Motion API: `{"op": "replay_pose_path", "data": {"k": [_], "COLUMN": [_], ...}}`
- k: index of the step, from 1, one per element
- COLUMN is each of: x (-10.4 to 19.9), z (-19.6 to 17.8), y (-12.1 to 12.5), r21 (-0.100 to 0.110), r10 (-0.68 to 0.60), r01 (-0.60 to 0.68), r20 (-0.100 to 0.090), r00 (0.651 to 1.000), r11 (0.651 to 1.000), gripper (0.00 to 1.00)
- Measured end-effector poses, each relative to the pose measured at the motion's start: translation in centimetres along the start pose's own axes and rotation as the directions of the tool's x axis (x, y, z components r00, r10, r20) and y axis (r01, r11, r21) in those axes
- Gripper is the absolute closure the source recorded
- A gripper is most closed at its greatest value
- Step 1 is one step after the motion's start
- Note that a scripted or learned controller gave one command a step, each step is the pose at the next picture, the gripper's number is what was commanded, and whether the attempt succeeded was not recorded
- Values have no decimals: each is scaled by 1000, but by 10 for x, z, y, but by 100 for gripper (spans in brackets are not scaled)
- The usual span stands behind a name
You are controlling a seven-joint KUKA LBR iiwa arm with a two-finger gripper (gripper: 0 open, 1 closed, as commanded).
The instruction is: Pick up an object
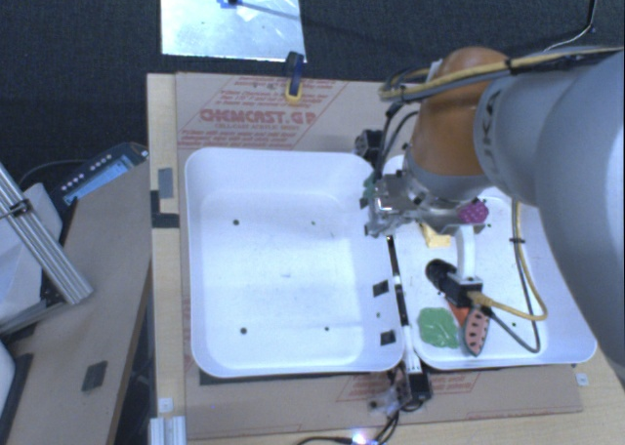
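The grey arm with its orange band reaches in from the right and hangs over the right bin (562, 336). Its gripper (387, 217) sits low at that bin's left wall, close to the divide between the two bins. A yellow piece (437, 236) lies just right of the gripper, partly under the wrist. Beside the arm's edge peeks a magenta piece (475, 211). Near the bin's front lie a green lump (437, 328), a small orange piece (459, 315) and a red slice with dark seeds (477, 331).
The left white bin (210, 238) stands beside the right one, on a cardboard sheet (254, 111). Small black clips (381, 289) sit along the divide. A yellow and blue clamp (293, 82) holds the cardboard's far edge.
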State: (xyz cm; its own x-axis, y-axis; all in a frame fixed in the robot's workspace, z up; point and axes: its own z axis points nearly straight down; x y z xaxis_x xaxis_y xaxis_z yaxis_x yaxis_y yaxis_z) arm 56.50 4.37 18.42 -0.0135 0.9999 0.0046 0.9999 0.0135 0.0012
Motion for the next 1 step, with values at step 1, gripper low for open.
{"op": "replay_pose_path", "data": {"k": [1], "x": [25], "z": [-20], "y": [99], "r21": [-11], "r10": [6], "r01": [-5], "r20": [3], "r00": [1000], "r11": [1000], "gripper": [100]}}
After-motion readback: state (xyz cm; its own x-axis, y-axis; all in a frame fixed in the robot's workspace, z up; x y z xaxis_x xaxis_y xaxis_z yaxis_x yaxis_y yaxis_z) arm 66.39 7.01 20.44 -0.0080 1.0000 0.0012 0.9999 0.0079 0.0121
